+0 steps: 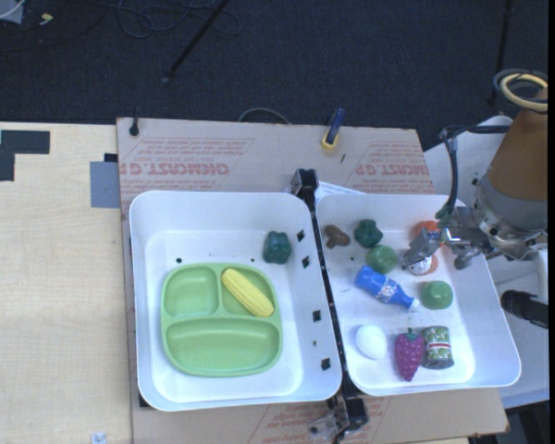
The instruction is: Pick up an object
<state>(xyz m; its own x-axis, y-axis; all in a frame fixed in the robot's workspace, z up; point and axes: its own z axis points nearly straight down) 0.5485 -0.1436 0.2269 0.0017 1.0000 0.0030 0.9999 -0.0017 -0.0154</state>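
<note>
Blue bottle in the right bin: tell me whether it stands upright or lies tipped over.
Tipped over. The blue bottle lies on its side on the floor of the right bin, white cap end pointing toward the purple grapes.

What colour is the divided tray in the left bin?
Light green, seen in the camera view.

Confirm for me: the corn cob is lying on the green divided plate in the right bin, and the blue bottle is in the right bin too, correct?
Not quite. The corn cob does lie on the green divided plate, but that plate sits in the left bin, not the right one. The blue bottle is in the right bin, as you said. The camera view shows both.
</note>
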